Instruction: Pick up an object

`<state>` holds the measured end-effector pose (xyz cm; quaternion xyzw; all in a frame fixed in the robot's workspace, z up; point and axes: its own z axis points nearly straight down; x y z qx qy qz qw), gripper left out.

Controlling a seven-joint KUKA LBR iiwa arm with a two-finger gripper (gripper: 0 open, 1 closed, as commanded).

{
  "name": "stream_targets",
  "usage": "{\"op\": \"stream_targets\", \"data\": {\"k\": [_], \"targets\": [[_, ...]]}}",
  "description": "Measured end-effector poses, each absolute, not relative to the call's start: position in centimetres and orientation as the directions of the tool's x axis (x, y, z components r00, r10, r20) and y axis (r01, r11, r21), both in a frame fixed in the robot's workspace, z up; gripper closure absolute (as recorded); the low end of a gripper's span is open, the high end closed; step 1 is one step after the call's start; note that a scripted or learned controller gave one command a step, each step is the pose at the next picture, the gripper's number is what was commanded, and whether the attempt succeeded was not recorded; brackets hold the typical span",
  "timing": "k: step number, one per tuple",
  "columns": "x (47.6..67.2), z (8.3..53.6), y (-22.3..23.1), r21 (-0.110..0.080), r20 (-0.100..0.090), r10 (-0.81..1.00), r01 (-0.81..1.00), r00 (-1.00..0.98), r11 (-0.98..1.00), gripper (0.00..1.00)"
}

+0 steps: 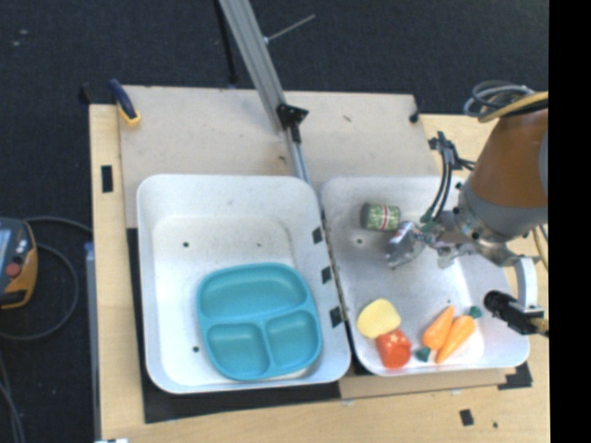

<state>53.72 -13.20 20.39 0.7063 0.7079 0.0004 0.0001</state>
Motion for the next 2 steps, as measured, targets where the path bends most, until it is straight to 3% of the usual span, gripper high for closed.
{"op": "stream_targets", "data": {"k": [2], "targets": [[53.3, 10.1, -13.1, 0.001, -0.002, 1.0, 1.0, 0.001, -0.001, 0.0]]}}
